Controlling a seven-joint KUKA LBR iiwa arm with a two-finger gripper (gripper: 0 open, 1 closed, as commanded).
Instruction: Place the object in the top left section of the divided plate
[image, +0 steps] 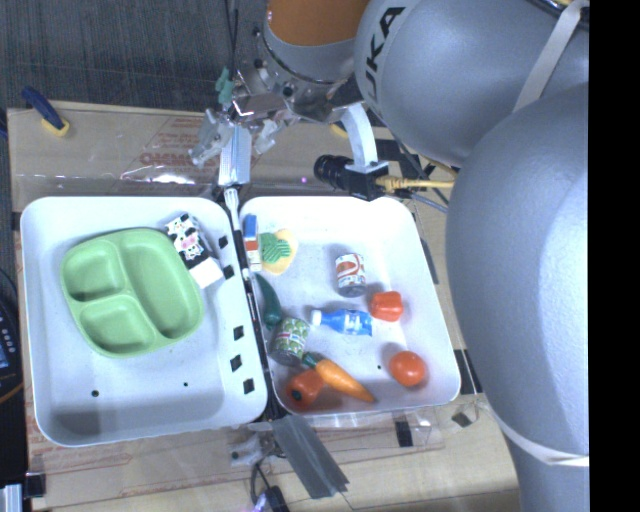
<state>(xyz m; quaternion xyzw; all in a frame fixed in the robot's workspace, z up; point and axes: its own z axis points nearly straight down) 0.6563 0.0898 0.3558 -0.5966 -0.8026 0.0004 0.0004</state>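
A green divided plate (190, 312) lies in the left bin (130, 410); it has a small section at its top left, a small one at its bottom left and one long section on its right. All three sections are bare. A black-and-white cow-print carton (183, 238) and a white block (205, 272) lie just beyond the plate's upper right rim. My gripper (234, 150) hangs above the bins' back edge, over the wall between them, and I see nothing held in it.
The right bin (425, 290) holds a blue-and-white bottle (250, 243), a yellow item (278, 251), a small can (349, 272), a red pepper (387, 305), a blue bottle (341, 321), a green vegetable (268, 300), a carrot (338, 377) and a tomato (407, 368).
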